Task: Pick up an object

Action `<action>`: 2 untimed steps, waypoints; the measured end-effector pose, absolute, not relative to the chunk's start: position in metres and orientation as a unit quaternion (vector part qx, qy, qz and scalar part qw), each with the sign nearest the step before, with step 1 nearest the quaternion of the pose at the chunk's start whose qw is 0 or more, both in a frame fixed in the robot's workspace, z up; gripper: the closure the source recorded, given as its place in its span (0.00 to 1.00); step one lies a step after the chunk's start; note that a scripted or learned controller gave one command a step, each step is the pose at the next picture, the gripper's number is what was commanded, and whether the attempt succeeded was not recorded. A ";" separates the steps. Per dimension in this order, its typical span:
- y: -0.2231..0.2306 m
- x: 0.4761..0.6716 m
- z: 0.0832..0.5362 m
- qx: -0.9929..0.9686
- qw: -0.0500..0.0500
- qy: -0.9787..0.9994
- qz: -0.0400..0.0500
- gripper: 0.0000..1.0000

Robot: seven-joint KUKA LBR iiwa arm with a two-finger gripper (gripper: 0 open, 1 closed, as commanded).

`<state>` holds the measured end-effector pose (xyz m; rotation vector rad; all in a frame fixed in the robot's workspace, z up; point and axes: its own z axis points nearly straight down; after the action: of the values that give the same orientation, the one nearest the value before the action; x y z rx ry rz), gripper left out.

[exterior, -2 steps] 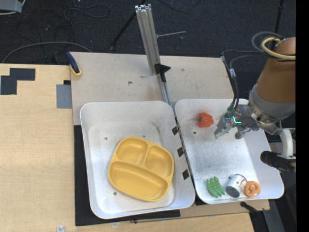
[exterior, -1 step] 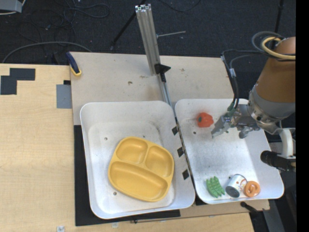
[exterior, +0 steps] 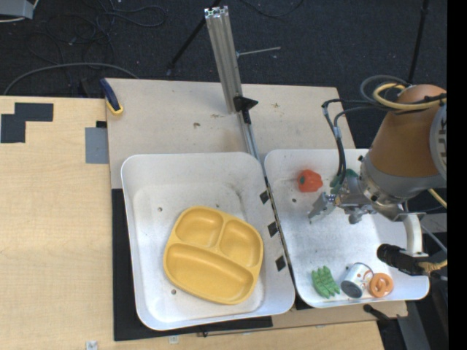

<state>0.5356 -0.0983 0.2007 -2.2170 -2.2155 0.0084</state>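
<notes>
The right bin [exterior: 321, 254] holds a red tomato-like toy [exterior: 309, 181] near its far left. Along its front edge lie a green leafy toy [exterior: 323, 281], a small silver can [exterior: 355, 279] on its side and an orange ring-shaped toy [exterior: 380, 285]. My gripper [exterior: 337, 212] hangs over the middle of this bin, just right of and nearer than the red toy. It is open, with bare bin floor between its fingers. In the left bin [exterior: 146, 195] rests a yellow divided plate [exterior: 213, 254].
A metal post [exterior: 228, 60] rises behind the wall where the two bins meet. A wooden tabletop [exterior: 51, 224] lies to the left. The arm's orange and grey body [exterior: 405, 148] covers the right bin's far right corner.
</notes>
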 end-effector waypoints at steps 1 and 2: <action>-0.090 0.531 0.153 -0.707 0.004 -0.707 0.002 0.00; -0.091 0.531 0.109 -0.707 0.004 -0.707 0.002 0.00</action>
<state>0.5310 -0.0907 0.1091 -2.2174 -2.2154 0.0073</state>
